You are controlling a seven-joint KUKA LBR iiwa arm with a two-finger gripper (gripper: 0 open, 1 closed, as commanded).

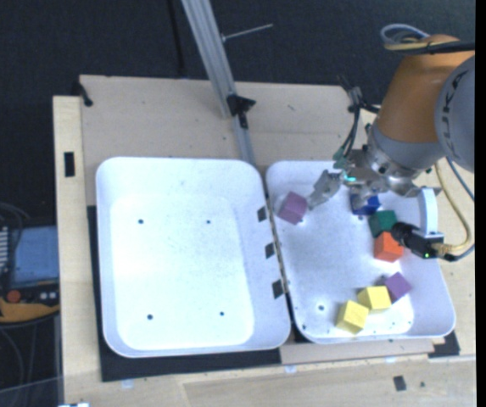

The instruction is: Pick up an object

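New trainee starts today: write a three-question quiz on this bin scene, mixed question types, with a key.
1. True or false: the small purple cube lies in the left white bin.
2. Which block lies directly beside the green block? A) orange block B) yellow cube at the front C) blue block only
3. Fill in: two yellow cubes sit near the right white bin's ____ edge.

Key: 1 false, it lies in the right bin, near the gripper. 2 A. 3 front.
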